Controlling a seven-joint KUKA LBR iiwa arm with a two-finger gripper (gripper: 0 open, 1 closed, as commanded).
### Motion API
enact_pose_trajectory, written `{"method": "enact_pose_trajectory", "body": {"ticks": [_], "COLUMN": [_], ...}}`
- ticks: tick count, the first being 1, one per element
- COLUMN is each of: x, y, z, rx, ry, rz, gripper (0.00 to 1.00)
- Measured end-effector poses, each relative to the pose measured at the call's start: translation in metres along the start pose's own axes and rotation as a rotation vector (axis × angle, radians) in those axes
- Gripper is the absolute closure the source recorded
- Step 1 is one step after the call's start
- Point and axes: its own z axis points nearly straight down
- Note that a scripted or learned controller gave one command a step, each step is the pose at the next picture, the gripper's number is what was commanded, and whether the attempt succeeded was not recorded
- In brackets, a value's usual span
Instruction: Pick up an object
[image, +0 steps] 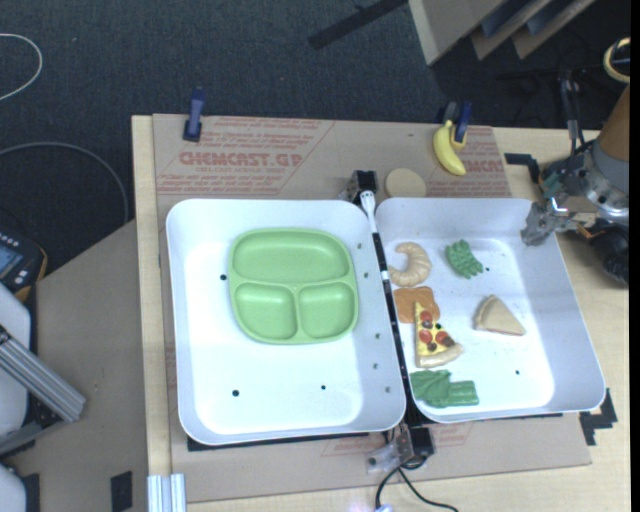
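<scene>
Brown board bench on dark carpet. Left white bin holds a green divided plate. Right white bin holds food toys: croissant beside the shared wall, pizza slice below it, long axis running away from the camera, tip far. My gripper sits over that bin's far right corner; whether it grips anything, cannot tell.

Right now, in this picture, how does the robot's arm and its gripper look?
At the right edge, the arm shows a grey, rounded body with metallic silver parts near the wrist. Thin dark cables run along it. The gripper is small, grey and metallic, at the upper right rim of the right bin. Finer markings are too small to tell.
</scene>
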Motion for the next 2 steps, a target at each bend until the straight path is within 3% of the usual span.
{"method": "enact_pose_trajectory", "body": {"ticks": [1, 2], "x": [0.0665, 0.0587], "y": [0.0405, 0.0403], "z": [0.0941, 0.0926], "rx": [-0.001, -0.004], "ry": [0.003, -0.001], "rz": [-0.008, -0.002], "gripper": [1.0, 1.0]}}
